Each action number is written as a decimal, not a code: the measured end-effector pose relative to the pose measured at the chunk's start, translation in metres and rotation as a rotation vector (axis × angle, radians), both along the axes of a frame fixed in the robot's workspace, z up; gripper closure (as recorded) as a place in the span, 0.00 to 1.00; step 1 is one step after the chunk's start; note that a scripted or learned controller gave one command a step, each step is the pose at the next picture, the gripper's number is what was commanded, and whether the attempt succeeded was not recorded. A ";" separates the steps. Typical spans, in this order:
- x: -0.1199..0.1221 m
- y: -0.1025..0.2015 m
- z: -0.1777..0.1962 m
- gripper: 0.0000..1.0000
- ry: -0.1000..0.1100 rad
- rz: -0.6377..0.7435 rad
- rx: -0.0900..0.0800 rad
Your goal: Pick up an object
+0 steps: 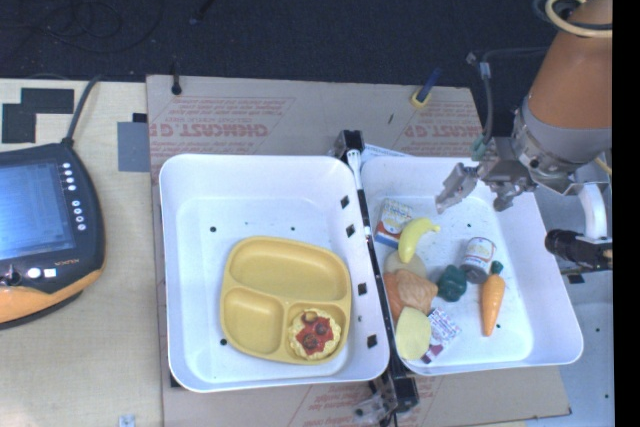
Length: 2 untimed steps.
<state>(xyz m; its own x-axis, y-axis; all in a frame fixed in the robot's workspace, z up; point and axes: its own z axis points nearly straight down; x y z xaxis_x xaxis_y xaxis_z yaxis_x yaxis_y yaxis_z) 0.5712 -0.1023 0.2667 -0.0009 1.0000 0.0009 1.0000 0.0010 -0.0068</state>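
Overhead, the metal end effector (478,183) hangs with fingers apart above a curved, smooth banana (417,236).

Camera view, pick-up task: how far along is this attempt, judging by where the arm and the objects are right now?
Done: the grey arm's end effector has been brought over the right white bin. In hand: nothing; it hovers open near the bin's far rim, with no object between its fingers. Left: the whole grasp. The yellow plastic banana, orange toy carrot and small printed can all lie in the bin.
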 end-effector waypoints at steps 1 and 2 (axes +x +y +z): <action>0.040 0.016 -0.123 0.00 0.001 -0.003 0.000; -0.013 0.016 -0.180 0.00 -0.002 -0.002 0.001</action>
<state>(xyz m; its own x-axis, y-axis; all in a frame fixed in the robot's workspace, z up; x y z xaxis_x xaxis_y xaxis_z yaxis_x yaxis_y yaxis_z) 0.5580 -0.0867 0.0867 0.0014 1.0000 0.0024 1.0000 -0.0014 -0.0050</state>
